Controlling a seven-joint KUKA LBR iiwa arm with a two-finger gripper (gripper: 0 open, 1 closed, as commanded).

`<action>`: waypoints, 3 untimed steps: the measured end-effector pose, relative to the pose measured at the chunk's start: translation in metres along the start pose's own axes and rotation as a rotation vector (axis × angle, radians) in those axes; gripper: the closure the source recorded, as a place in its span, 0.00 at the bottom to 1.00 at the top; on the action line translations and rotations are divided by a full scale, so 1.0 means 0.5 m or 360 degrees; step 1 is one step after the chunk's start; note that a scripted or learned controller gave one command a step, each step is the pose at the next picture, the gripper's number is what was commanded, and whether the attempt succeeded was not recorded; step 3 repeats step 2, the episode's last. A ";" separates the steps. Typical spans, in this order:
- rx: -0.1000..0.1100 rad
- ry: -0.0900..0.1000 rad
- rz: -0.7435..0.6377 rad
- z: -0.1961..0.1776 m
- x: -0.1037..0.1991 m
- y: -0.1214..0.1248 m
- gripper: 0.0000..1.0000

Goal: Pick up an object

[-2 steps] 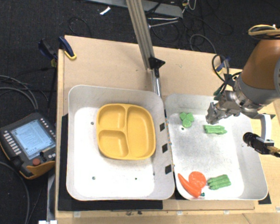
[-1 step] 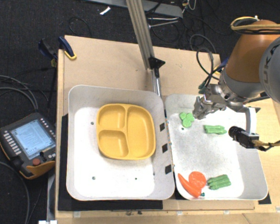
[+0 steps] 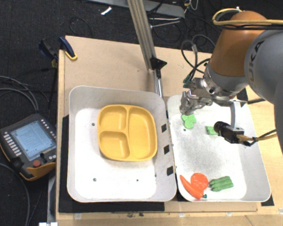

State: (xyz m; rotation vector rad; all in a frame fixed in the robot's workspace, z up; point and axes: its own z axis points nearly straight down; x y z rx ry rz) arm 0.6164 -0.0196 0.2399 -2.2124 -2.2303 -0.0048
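the arm comes in from the right side and bends down over the right bin [image 3: 252,192]. its gripper [image 3: 186,109] is at the far left part of this bin, close to the wall that the bin shares with the left bin [image 3: 78,178]. directly under the gripper tips lies a small light green object [image 3: 189,120]. the tips are just above it or maybe touching it; the view does not make clear which one. it is also not possible to tell if the gripper is spread or closed, because the wrist body hides this part.

a little to the right of the light green object there is a second small green piece [image 3: 211,130], and beside it is a black cylinder part [image 3: 226,131] that hangs from the arm side with a cable.

in the near part of the right bin, an orange-red object [image 3: 196,184] lies close to the front wall, and a dark green object [image 3: 222,183] is just beside it on the right, touching or almost touching.

the left bin holds a yellow tray with three compartments [image 3: 128,133], lying flat near the middle of the bin.

outside the bench, on the floor at the left, lies a teach pendant with a screen [image 3: 29,145].
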 end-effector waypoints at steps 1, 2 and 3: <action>-0.0001 0.0000 0.0000 -0.017 0.104 0.025 1.00; -0.0001 0.0001 -0.0001 -0.020 0.227 0.053 1.00; -0.0001 0.0001 -0.0001 -0.020 0.227 0.053 1.00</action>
